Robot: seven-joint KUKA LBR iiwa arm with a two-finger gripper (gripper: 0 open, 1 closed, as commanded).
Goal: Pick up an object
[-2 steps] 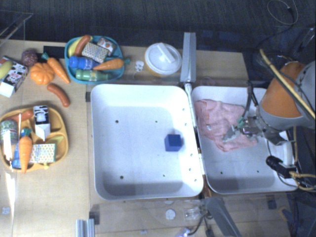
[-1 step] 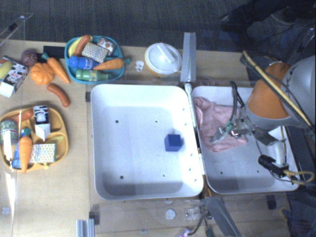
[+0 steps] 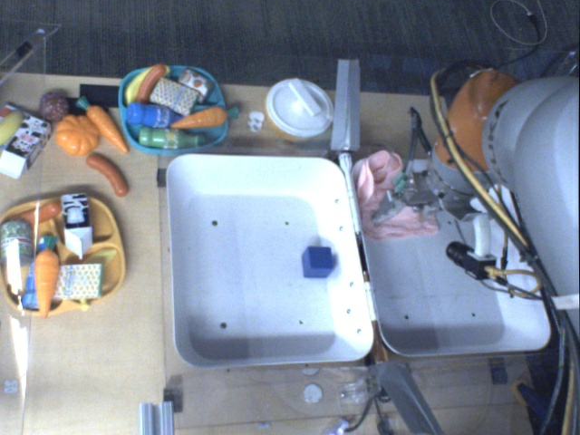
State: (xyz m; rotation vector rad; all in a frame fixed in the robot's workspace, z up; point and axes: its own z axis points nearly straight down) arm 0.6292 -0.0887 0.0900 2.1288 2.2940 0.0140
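Camera view looks down on two white bins. The left bin [image 3: 208, 243] carries a small blue cube [image 3: 318, 261], lying right of centre on its floor, not far from the wall shared with the right bin [image 3: 453, 315]. A crumpled pink cloth [image 3: 385, 198] sits in the right bin's far left corner, against that shared wall. The gripper [image 3: 412, 193] hangs over the cloth's right part, touching or nearly touching it; from this slant I cannot tell how it is set or whether anything is caught in it.

So the cloth is much the nearer object, directly beneath and slightly left of the gripper. The cube lies further left and nearer the camera, across the dividing wall. The cloth bunches without a clear long axis, so approach angle probably matters little.
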